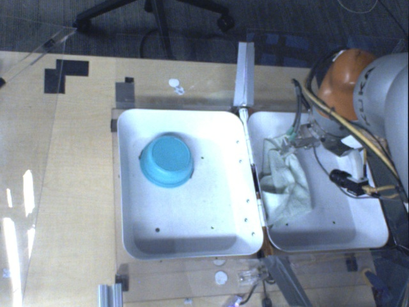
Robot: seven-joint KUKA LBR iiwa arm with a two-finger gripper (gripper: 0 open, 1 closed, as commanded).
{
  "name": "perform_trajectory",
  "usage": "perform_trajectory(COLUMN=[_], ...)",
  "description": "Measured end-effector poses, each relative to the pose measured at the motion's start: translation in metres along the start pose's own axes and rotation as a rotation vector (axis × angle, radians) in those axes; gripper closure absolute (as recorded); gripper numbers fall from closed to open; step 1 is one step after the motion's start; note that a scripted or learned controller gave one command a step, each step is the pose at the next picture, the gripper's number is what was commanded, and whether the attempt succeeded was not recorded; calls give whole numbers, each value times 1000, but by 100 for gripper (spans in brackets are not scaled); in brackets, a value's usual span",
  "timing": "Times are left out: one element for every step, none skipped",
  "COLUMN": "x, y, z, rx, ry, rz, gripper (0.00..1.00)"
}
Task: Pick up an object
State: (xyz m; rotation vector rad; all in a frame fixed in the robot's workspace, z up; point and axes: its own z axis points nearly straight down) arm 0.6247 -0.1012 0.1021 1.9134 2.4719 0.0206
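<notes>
one cloth (289, 183) just below gripper (295, 141)

Two bins sat side by side on the table (70, 190). A bowl (167, 160) lay in the left bin (192, 229); right of it, a cloth (289, 184) lay in the right bin (345, 229).

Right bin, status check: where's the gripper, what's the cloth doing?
Gripper low in right bin, at cloth's top edge. Cloth crumpled on bin floor, not lifted. Blue bowl in left bin, out of the way.
</notes>
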Motion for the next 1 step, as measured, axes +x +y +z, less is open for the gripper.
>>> perform_trajectory(x=[16], y=[12], z=[-93], rx=[13], ry=[3], rz=[-193], gripper=[100])
